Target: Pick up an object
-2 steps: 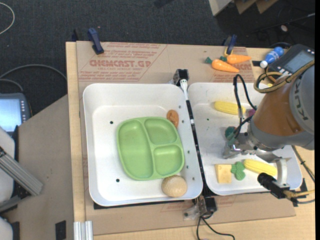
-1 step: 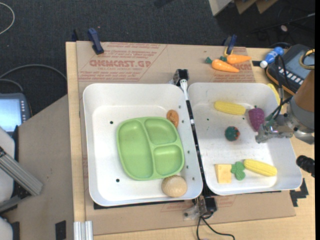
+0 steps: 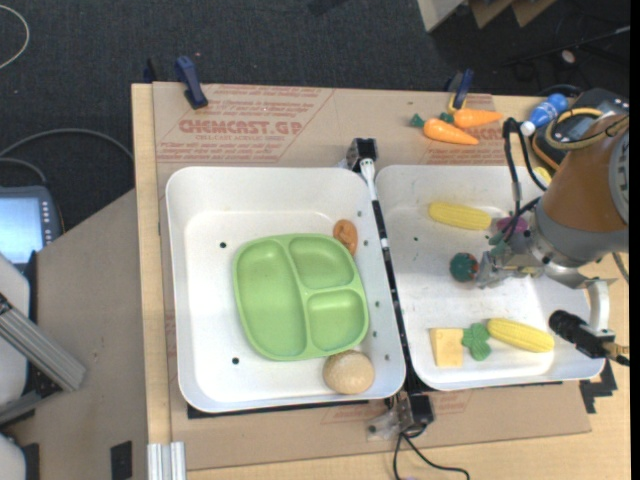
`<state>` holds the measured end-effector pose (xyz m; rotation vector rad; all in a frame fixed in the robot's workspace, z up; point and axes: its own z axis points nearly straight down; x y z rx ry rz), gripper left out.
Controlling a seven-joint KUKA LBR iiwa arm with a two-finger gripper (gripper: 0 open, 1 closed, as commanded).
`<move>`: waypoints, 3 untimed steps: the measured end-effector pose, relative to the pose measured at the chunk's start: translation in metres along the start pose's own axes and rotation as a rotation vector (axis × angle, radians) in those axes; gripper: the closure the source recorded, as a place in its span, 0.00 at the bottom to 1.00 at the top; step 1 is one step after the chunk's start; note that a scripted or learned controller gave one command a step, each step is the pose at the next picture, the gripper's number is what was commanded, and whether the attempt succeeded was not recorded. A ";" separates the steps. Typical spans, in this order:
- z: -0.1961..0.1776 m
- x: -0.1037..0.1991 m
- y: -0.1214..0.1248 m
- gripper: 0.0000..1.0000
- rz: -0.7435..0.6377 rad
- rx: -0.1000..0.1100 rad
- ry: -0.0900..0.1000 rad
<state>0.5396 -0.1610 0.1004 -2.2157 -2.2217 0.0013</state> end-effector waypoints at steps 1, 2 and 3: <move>-0.013 -0.001 0.000 1.00 0.001 -0.004 -0.003; -0.013 -0.001 0.000 0.00 0.001 -0.003 -0.002; 0.016 -0.028 0.090 0.00 -0.002 -0.006 0.001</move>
